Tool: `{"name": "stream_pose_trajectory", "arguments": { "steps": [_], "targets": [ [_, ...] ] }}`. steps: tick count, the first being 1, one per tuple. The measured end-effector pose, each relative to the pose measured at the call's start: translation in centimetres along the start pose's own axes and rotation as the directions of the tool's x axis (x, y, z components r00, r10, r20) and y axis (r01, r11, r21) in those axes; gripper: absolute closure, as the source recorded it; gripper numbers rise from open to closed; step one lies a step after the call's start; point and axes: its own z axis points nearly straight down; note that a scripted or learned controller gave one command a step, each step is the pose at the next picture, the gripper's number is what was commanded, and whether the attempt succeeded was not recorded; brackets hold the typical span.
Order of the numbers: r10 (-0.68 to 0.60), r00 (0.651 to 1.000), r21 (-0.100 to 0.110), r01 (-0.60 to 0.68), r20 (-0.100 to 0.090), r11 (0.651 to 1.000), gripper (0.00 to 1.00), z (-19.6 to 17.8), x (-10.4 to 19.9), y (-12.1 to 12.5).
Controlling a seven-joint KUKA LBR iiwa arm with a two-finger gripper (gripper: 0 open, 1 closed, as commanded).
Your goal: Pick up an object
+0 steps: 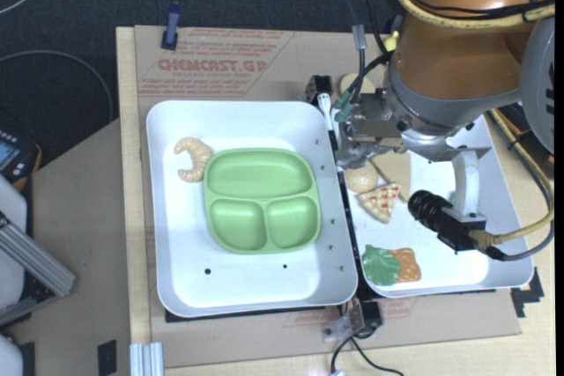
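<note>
Pale rounded toy food piece (360, 180) lies in the right bin (507, 207), against the bin's left wall. Claw (357, 147) hangs directly over its far side, seemingly just above it; claw's state can't be read under the wrist. Waffle wedge (382, 200) touches the piece's right.

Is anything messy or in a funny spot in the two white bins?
Only one oddity: the croissant lies on the left bin's floor beside the green divided tray, not in a compartment. Nothing looks spilled or broken.
</note>
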Motion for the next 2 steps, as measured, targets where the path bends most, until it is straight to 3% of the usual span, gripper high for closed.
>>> {"name": "stream_pose_trajectory", "arguments": {
  "steps": [1, 2],
  "targets": [
    [0.015, 1.000, 0.035, -0.015, 0.011, 0.999, 1.00, 15.2, -5.1, 0.0],
    [0.004, 1.000, 0.006, -0.004, 0.004, 1.000, 1.00, 2.9, -2.8, -0.1]
  ]
}}
